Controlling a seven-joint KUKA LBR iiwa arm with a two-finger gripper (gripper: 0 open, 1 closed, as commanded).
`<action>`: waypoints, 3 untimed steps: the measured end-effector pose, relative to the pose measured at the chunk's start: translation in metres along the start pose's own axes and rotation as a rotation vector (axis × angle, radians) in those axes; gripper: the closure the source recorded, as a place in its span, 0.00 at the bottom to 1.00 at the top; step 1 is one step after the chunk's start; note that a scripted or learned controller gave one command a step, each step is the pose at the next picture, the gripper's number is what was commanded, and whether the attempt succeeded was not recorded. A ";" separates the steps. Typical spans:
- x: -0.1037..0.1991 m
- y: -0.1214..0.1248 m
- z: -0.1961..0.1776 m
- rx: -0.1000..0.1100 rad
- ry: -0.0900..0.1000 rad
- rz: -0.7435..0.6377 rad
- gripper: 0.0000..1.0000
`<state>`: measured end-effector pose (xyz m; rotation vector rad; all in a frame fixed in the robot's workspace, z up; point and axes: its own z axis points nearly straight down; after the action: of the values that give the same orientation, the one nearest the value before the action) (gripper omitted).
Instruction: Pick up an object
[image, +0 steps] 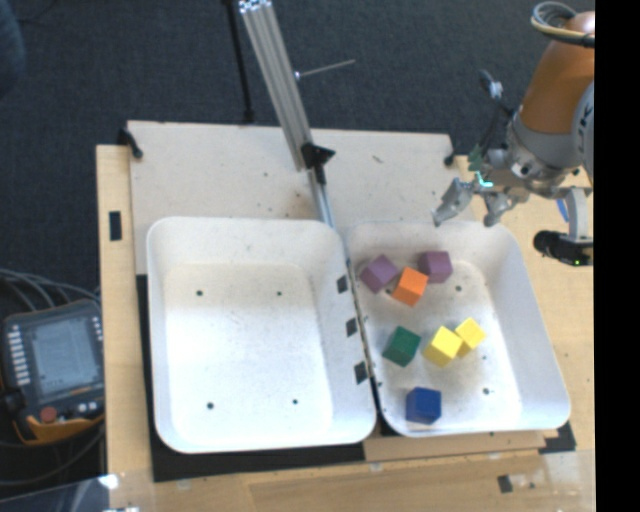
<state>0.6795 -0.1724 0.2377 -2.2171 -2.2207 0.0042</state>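
Hovering above right bin (530, 300) far rim, pincer (473, 208) spread apart, holding nothing.

Arm (556, 90) cut off at the right and top edges above its orange band, handheld pendant (55, 370) cropped by the left edge with its screen text too small to read, bench (300, 485) front running off the bottom edge
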 end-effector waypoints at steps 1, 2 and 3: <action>-0.001 0.001 -0.004 -0.004 -0.004 -0.003 0.00; -0.011 0.000 0.043 -0.001 -0.002 0.002 0.00; -0.014 -0.010 0.100 -0.001 -0.002 0.002 0.00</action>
<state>0.6691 -0.1862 0.1379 -2.2205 -2.2200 0.0061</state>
